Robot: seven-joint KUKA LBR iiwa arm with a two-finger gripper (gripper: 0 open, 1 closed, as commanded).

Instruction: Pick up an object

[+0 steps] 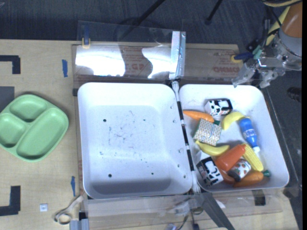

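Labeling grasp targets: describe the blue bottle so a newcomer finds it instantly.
Start at the right-hand white bin, the one crowded with toys. Along its right side, the blue bottle lies between a yellow banana above and a corn cob below. It is the only blue item among yellow and orange neighbours.

Dark grey carpet floor point(57, 4) ran across the top of frame. Light wood bench point(38, 56) filled left and centre, with black marks and blue tape. Green divided plate point(31, 127) sat at left. Glare hit clear panel point(124, 56), upper centre.
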